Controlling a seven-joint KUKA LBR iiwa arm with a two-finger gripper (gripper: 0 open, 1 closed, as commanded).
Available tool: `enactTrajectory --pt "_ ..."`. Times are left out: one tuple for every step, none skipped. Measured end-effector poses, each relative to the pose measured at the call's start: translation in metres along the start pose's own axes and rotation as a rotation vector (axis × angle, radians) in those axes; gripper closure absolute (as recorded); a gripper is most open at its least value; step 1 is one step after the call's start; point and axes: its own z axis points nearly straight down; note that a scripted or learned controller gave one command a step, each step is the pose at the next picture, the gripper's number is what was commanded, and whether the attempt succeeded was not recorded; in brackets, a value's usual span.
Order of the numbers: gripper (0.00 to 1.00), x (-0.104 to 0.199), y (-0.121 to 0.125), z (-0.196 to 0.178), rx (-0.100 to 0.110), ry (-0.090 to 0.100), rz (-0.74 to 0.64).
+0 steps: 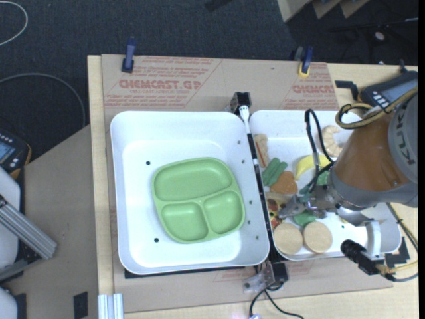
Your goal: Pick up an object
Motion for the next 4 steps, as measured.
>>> enactTrajectory --pt "1.00 -0.002 0.004 -0.017 -0.015 -0.005 0.000" --pt "1.00 0.049 -0.003 -0.188 -0.024 -0.007 -0.007" --pt "1.00 0.105 -0.004 -0.166 -0.010 -0.005 -0.003" --pt "1.00 0.104 -0.003 -0.177 -0.013 -0.006 -0.002"
